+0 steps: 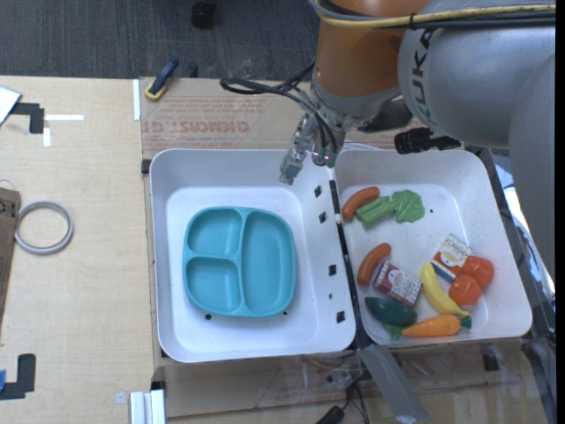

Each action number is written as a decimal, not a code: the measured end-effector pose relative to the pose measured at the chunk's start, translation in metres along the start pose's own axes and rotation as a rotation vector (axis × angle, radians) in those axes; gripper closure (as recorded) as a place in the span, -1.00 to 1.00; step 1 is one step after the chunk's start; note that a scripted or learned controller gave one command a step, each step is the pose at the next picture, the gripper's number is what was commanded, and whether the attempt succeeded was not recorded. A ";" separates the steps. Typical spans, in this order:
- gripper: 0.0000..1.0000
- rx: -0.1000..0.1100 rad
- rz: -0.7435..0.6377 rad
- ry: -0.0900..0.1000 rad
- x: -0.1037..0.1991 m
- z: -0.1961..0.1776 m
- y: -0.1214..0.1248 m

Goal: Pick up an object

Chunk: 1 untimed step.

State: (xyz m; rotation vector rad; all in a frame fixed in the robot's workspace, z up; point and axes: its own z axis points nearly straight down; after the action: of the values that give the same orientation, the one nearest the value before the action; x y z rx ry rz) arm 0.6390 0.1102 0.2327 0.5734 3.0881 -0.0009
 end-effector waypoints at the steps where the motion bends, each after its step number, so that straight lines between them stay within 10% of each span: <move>1: 1.00 0.000 0.313 0.000 -0.036 0.037 -0.069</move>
State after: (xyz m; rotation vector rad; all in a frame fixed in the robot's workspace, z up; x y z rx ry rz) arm 0.6478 0.0324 0.1962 1.0483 2.9608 -0.0010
